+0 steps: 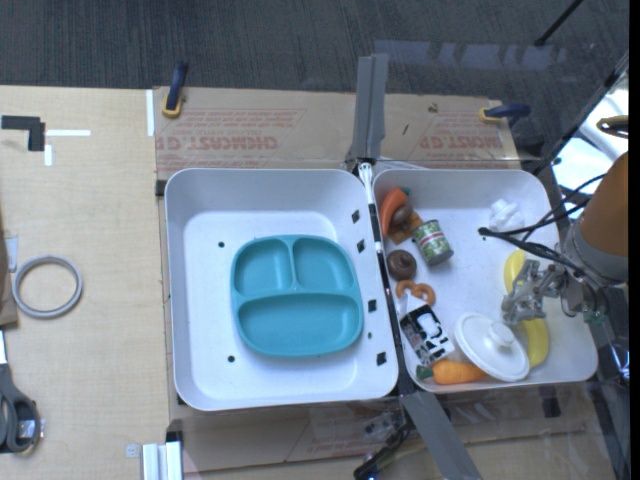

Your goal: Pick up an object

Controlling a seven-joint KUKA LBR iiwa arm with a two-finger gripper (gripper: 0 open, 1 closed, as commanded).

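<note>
Camera view is showing the end effector [522, 293] hanging low over the right bin [470, 183], close to that bin's right wall, directly above a yellow banana-like object [537, 340] that is lying along the wall toward the near right corner. Whether it is spread or pressed together is not something I can tell, since the metal tip is blurring into the yellow object beneath it. A white lid [492, 346] is sitting just beside the banana-like object, toward the bin's near edge, and an orange carrot-like toy [456, 372] is peeking out next to it. The left bin [190, 268] is holding a teal divided plate [297, 296]. To be doing this step well, the arm is probably needing to descend squarely over the yellow object's narrow width, keeping clear of the lid and the wall, closing only once the object is sitting between the tips
</note>
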